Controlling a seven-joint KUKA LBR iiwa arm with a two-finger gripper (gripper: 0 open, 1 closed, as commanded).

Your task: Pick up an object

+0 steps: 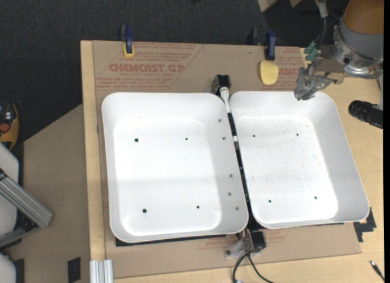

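A small pale yellow object lies on the brown board just beyond the far rim of the right bin, outside both bins. My gripper hangs over the far edge of the right bin, a little to the right of the yellow object and apart from it. Its fingertips are drawn together into a narrow point with nothing between them. The left bin sits beside the right one.
Two blue clamps pin the board's far edge. A black strip with a connector runs between the bins. The bin floors show only small dark dots. Bare board lies beyond the bins.
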